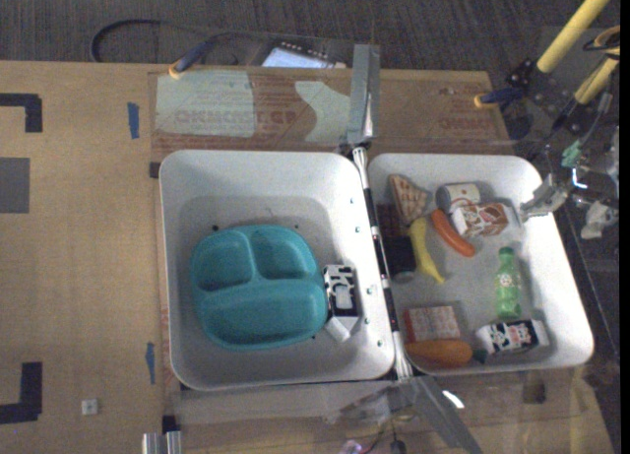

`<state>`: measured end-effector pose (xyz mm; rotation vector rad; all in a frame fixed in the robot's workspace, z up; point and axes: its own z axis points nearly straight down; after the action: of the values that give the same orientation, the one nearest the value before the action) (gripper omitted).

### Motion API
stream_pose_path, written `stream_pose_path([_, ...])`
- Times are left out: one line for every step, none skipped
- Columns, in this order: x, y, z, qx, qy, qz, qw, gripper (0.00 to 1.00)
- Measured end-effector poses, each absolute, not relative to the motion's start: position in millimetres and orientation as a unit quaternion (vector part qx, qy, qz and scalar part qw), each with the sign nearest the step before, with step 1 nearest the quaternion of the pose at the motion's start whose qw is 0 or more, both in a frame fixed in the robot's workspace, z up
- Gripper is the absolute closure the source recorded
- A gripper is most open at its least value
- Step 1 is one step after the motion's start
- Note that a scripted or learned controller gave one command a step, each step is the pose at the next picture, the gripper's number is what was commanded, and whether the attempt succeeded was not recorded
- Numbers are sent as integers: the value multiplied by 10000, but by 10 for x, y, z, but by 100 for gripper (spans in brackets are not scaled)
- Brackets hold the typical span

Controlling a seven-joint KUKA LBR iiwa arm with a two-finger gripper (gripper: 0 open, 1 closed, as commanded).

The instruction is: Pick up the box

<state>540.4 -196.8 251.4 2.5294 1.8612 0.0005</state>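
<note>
Flat square box (432, 322) with printed red pattern in right bin (576, 294); claw (547, 196) state unclear, near rim.

The flat pink-patterned box (432, 323) lies face-up in the right bin's front, just behind an orange item.

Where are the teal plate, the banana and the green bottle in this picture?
teal plate (258, 287), camera view, on its middle divider.
banana (425, 250), camera view, middle of its curved body.
green bottle (507, 285), camera view, on its label area.
</note>
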Motion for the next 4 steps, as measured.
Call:
stream_pose_path([5427, -1693, 974, 8473, 5310, -6, -12, 0])
stream_pose_path([4966, -1030, 864, 8636, 5041, 16, -5, 0])
stream_pose_path([4976, -1041, 967, 8645, 5026, 28, 7, 100])
stream_pose_path([4791, 242, 1837, 8159, 5782, -7, -6, 100])
